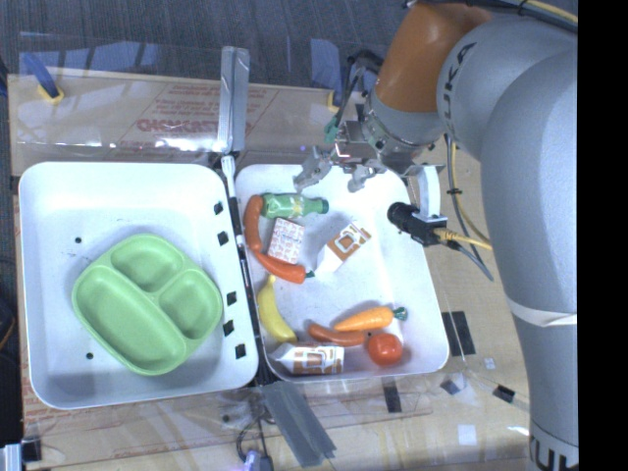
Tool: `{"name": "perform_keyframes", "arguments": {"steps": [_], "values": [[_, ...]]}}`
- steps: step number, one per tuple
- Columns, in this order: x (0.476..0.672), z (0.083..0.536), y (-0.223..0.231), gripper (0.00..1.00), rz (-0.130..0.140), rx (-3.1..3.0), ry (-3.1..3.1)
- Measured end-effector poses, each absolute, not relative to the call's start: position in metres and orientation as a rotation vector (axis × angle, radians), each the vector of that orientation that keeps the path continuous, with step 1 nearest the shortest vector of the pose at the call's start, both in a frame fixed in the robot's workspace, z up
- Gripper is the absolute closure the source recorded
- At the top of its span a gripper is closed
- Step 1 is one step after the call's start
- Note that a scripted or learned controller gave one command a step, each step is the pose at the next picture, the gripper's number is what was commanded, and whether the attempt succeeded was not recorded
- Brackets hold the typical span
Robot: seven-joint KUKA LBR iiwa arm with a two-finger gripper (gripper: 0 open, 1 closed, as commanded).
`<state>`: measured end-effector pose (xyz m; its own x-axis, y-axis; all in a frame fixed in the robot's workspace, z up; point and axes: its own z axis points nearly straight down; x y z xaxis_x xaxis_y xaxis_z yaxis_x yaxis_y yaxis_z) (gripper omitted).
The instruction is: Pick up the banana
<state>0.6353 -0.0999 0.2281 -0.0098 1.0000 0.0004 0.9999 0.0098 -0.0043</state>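
Observation:
The yellow banana [272,312] lies along the left wall of the right bin [427,292], near its front. My gripper [336,173] hovers over the far edge of that bin, well behind the banana. Its two fingers are spread apart with nothing between them. The green bottle [291,205] lies just below the fingertips.
The right bin also holds a long red chilli [267,248], a checked packet [286,238], a small orange-and-white carton [346,243], a carrot [365,318], a sausage [334,337], a tomato [385,347] and a can [309,360]. A green divided plate [147,302] sits in the left bin [59,204].

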Motion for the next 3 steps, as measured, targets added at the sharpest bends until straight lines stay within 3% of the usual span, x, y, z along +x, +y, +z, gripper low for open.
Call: {"name": "perform_keyframes", "arguments": {"steps": [1, 2, 3], "values": [[0.544, 0.157, -0.096, 0.00, 0.006, -2.451, -1.958], [0.504, 0.095, -0.094, 0.00, -0.007, -2.262, -2.192], [0.482, 0.092, -0.149, 0.00, 0.000, -2.227, -2.211]]}}
